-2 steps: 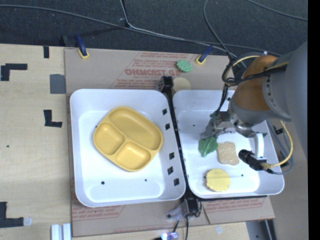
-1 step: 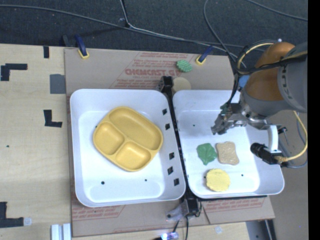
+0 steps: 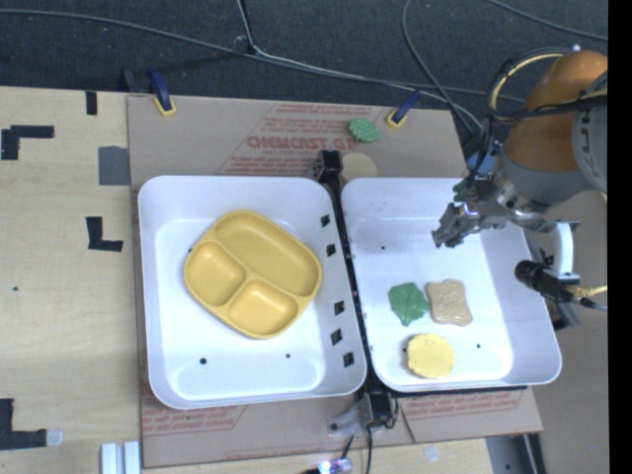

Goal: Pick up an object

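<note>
Three small items lie in the right bin: a green piece, a tan bread-like piece touching its right side, and a round yellow piece nearer the front. My gripper hangs over the bin's back right part, above and behind these items, apart from all of them. Nothing shows between its tips.
The left bin holds a yellow divided plate. A small green object lies on the cardboard behind the bins. Black clips run along the seam between bins. Cables cross the dark floor at the back.
</note>
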`<state>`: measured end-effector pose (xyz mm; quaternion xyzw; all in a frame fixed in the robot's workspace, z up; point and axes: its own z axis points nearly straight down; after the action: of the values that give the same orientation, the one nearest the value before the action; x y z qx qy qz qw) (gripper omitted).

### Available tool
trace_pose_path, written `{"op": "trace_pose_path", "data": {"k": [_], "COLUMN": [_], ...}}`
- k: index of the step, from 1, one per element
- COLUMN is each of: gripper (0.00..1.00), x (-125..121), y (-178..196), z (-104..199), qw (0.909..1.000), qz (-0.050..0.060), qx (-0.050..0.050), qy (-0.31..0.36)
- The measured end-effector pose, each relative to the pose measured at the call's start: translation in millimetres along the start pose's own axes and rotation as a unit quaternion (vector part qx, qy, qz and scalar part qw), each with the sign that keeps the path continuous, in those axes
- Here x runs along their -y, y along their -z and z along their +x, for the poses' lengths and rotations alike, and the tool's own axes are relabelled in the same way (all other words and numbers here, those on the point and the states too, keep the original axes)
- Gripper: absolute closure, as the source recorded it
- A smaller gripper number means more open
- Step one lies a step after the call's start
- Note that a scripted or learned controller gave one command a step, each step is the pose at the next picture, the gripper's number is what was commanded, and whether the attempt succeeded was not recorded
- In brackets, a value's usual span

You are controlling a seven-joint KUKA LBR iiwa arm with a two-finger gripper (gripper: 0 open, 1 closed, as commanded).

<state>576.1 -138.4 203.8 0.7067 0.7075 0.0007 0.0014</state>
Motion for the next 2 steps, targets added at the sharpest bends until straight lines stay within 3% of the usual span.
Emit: {"op": "trace_pose_path", "data": {"k": [1,2], "gripper": [1.00,1.00], "x": [5.4,15.6], "y": [60.1,43.5], "z": [-2.5,53.4], "qw": [1.0000,1.0000], "qz": [0.000,0.003], "qx": [0.000,-0.001], "qy": [0.000,0.002]}}
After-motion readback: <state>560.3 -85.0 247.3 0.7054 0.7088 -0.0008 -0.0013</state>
